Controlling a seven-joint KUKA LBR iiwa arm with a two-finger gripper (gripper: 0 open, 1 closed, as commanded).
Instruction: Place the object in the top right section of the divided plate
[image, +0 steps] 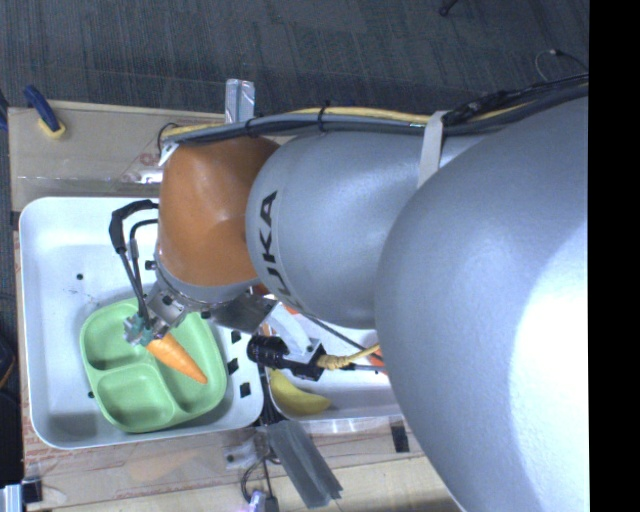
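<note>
Most of the job looked done: the carrot (178, 357) lay in the plate (112, 395)'s two-o'clock section, touching the end effector (141, 328), grip unreadable.

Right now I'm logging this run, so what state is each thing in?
carrot: lying tilted on the plate's right side, across a divider ridge, thick end at the claw.
divided plate: green, flat in the left bin, its lower left section bare.
left bin: holds the plate.
claw: down at the carrot's thick end.
banana: lying in the right bin.
</note>
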